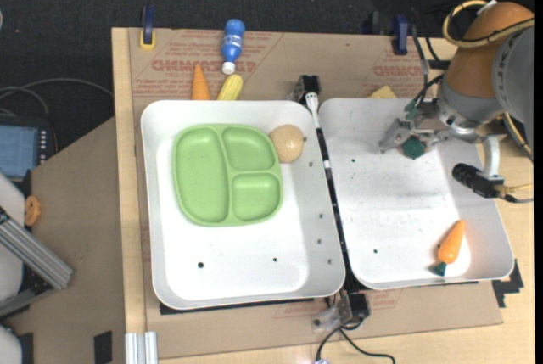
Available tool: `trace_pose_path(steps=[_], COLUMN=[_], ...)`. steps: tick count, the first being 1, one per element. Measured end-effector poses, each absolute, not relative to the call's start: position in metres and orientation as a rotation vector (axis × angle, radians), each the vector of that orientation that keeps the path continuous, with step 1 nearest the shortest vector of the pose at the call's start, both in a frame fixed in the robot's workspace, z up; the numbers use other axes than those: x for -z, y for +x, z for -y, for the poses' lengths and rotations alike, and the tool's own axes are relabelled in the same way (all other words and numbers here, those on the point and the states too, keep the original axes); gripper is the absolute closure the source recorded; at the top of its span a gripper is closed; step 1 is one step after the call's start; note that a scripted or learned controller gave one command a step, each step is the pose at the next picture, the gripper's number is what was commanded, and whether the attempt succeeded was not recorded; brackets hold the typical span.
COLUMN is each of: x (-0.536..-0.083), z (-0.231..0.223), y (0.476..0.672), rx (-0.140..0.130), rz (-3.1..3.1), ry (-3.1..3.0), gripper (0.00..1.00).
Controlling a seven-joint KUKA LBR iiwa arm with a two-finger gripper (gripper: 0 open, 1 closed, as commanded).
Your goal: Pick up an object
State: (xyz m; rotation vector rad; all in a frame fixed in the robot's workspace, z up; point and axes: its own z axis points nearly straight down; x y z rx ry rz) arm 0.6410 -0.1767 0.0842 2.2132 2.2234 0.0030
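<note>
Orange plastic carrot (451, 241) with a green tip lies near the front right corner of the right white bin (382, 210) — well apart from the two-finger gripper (411, 136). Its grey fingers straddle a small dark-green object (413, 148) near the bin's back; whether they pinch it I cannot tell. A green divided plate (227, 174) and a beige ball (288, 142) sit in the left white bin (221, 269).

Bright, even overhead light; the white bins (246, 286) glare slightly, shadows are soft, and small details perhaps blur.

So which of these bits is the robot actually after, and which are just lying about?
Likely part of the job:
- claw, over the right bin
- small green object beneath it
- toy carrot, same bin

Just lying about:
- green divided plate and beige ball, left bin
- blue-capped bottle behind
</note>
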Motion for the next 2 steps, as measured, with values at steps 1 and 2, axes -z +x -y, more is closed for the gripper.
trace_pose_path(steps=[1,2], x=[-0.096,-0.191], z=[0.179,0.079], y=[0.640,0.604], rx=[-0.005,-0.009], rz=[-2.218,-2.231], ry=[2.215,2.211], gripper=[1.00,1.00])
